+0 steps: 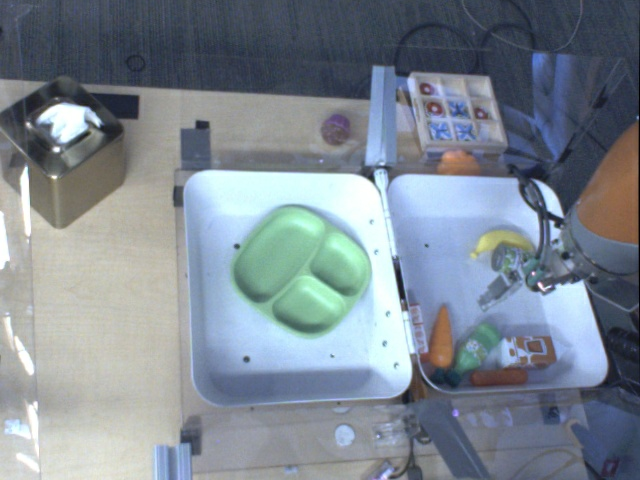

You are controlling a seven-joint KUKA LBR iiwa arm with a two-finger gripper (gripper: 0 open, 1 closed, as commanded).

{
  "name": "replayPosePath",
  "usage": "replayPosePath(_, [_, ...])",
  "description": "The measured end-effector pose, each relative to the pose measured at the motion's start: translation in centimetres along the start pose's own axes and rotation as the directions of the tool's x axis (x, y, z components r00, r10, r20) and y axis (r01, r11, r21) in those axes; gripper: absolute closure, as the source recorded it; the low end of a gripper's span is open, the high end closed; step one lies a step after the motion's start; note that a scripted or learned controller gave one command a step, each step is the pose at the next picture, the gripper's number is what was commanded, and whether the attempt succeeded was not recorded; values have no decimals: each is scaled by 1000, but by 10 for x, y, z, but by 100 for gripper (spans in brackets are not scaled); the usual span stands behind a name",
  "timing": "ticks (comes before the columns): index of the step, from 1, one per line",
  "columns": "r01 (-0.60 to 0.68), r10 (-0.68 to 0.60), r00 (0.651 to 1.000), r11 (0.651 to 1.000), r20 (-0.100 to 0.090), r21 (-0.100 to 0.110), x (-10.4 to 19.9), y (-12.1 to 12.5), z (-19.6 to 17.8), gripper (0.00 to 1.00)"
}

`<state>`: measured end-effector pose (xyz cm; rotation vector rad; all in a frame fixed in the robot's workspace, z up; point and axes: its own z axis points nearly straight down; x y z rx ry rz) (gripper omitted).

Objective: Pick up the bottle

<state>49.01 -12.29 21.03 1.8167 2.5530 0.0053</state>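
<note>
Two shallow white bins sit side by side on a wooden bench. The left bin [215,368] contains a single green divided plate [302,269] with three compartments, lying flat near the bin's centre.

The right bin [440,203] holds several small items. A yellow banana [500,240] lies toward the bin's upper right. Along the near edge, from left to right: an orange carrot [439,335] standing roughly on end against the left wall, a green bottle [474,350] lying tilted just beside the carrot, a small orange-and-white carton [527,349] just right of the bottle, and a red, elongated item [498,377] below the carton, touching or nearly touching the bin's near wall.

The arm enters from the right, its orange band at the frame edge. The gripper [497,290] hangs over the right bin, below the banana and above the bottle and carton; whether it is open or closed cannot be told, and no object shows within it.

Beyond the bins stand a tic-tac-toe board [455,113], a purple ball [336,128], and, far left, a brass-coloured tissue box [63,153].
</note>
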Motion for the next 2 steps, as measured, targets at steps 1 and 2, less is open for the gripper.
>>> replayPosePath(1, [186, -186, 983, 983, -1, 0, 0, -2, 114, 0])
replayPosePath(2, [188, -188, 982, 982, 3, -7, -1, 1, 103, 100])
